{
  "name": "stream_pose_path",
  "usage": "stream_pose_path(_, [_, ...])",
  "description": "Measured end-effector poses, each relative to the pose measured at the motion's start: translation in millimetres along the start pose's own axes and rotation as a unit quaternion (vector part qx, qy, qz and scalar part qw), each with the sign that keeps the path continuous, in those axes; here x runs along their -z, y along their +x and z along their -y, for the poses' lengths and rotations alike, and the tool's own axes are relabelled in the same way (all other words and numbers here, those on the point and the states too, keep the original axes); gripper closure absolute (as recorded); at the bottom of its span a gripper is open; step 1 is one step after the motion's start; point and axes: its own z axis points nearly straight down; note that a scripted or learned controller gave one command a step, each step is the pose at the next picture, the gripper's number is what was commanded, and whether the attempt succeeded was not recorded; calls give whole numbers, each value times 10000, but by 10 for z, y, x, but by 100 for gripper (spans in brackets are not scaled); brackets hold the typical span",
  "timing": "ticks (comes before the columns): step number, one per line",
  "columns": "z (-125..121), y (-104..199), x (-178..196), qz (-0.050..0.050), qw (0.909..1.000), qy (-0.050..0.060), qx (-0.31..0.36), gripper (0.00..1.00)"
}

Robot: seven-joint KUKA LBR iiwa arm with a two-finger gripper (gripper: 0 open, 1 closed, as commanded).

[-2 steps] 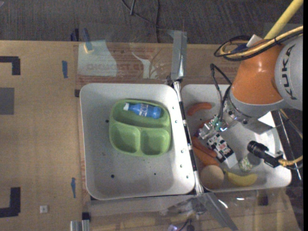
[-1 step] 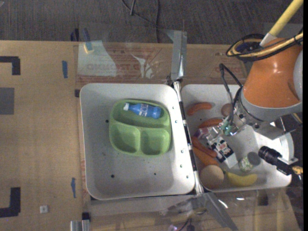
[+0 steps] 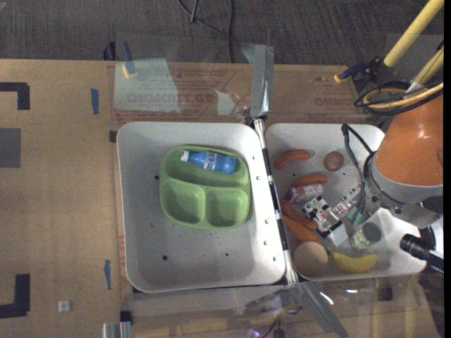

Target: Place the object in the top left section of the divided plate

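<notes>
Bottle, blue, lying in the long upper section of the green divided plate, left bin. Pincer low in the right bin among sausages and fruit, half masked by the arm; open or closed, cannot tell.

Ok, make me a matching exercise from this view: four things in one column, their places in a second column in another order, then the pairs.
Things
1. blue plastic bottle
2. green divided plastic plate
3. yellow banana
4. long reddish sausage

Places
A. near the top of the right white bin
B. in the plate's large top section
C. at the bottom edge of the right bin
D. inside the left white bin

Pairs: 1-B, 2-D, 3-C, 4-A
</notes>
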Motion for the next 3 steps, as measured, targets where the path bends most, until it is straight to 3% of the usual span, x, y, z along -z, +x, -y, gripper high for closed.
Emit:
stream_pose_path(1, [0, -1, 0, 0, 10000, -2, -1, 0])
stream_pose_path(2, [-19, -565, 979, 19, 9996, -13, 270, 0])
stream_pose_path(3, [-292, -894, 583, 22, 9993, -17, -368, 0])
